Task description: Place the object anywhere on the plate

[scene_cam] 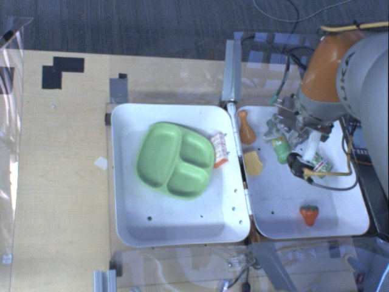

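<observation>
the tool (pixel 284 140) hovers over a small green bottle (pixel 281 151), well right of the green plate (pixel 173 159); jaw state: cannot tell. the bottle looks light, rigid, slippery; grip mid-body.

The arm (pixel 346 59) runs off the right edge; its wrist hides part of the green bottle (pixel 281 150).

Pale wood bench (pixel 61 181); dark grey carpet floor (pixel 152 11) beyond; black tape patches (pixel 61 70) at left.
</observation>
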You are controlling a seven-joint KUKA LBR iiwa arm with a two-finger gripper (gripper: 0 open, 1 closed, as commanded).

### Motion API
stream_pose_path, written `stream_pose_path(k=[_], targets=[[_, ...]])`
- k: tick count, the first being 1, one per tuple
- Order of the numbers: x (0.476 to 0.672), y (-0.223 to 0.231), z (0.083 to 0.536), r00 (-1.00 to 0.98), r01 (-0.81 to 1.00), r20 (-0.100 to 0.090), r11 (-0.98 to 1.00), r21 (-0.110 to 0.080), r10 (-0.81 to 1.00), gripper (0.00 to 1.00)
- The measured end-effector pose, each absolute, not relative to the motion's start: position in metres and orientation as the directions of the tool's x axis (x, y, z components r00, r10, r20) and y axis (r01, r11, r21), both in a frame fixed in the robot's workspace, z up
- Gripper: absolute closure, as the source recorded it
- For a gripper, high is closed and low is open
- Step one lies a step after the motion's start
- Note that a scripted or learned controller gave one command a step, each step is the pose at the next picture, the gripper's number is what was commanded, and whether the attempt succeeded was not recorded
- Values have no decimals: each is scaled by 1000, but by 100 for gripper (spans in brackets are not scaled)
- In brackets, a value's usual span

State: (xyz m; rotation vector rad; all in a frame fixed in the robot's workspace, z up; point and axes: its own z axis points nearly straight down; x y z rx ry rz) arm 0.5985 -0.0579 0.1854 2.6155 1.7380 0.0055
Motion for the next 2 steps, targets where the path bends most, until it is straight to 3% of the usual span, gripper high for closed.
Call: stream_pose_path(k=[1,2], targets=[[603,18,185,281,960,2,-281,3,960,100],[586,99,197,275,961,2,-275,2,961,100]])
